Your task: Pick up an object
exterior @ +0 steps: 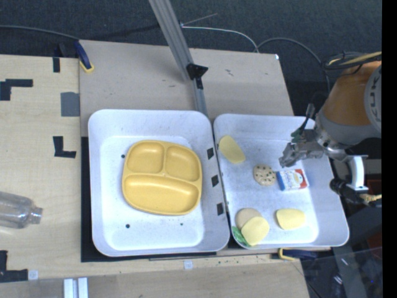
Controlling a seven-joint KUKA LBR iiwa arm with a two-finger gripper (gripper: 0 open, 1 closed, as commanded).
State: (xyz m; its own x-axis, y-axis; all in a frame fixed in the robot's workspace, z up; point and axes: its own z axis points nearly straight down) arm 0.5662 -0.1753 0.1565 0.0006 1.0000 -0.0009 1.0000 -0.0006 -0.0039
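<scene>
Pick not done yet, by my read: nothing is off the bin floor and nothing sits between the fingers. Largest first: the left bin [105,185] holds a yellow divided tray [162,176], lying flat near its middle, well apart from the arm. The right bin [322,228] holds all the small stuff, which is where any candidate object is. The arm [353,107] comes in from the right over that bin's upper right part, orange band up, wrist angled down and left. The gripper [290,157] hangs low over the bin, tip just above and beside the carton [291,179] (small, white with blue and red print), which lies flat just right of the cookie [265,176]. Jaw state: can't tell, the fingers read as one dark blurred mass from this angle, and I see no object clamped in them. Other items: a yellow piece [231,149] near the divider at the top, a yellow piece [290,218] at lower right, and a round tan item [247,216] touching another yellow piece [255,230] at the front edge, with a bit of green under them. Left to do, as I judge it: settle onto a target (carton looks nearest), close, lift clear.
</scene>
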